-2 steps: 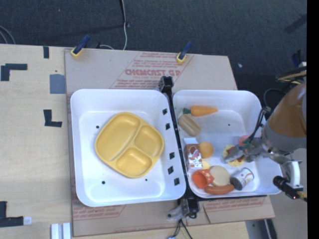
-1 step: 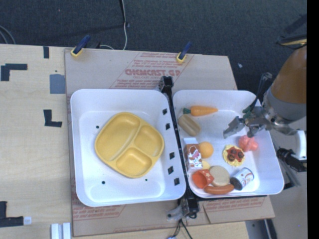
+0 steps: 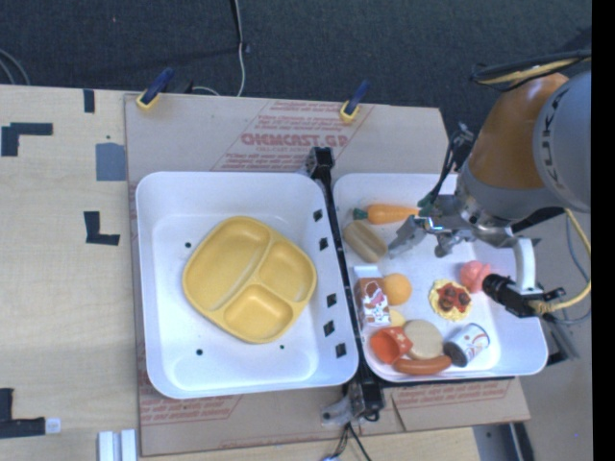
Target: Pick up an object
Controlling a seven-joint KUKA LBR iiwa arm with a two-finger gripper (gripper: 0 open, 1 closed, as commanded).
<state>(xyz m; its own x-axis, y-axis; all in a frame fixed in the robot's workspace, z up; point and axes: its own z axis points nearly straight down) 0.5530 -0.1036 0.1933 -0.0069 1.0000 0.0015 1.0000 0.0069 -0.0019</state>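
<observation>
Camera view: yellow tray (image 3: 250,277) far left of the pincer; hot-dog bun (image 3: 364,241) just left of it; pincer (image 3: 424,240) spread wide, holding nothing; carrot (image 3: 388,213) just above; tart (image 3: 451,299) below-right

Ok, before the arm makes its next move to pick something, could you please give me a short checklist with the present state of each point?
1. Gripper is over the right bin, where the toy food lies: ok.
2. A target is close: the carrot and the bread roll lie just beside the fingers: ok.
3. Nothing is held between the fingers: ok, I see no item there.
4. Fingers are open enough for a grasp: cannot tell.
5. Items are apart enough for a clean grasp: not ok at the near edge, where the sausage touches its neighbours.
6. Left bin has room: ok, it bears the yellow divided plate.
</observation>
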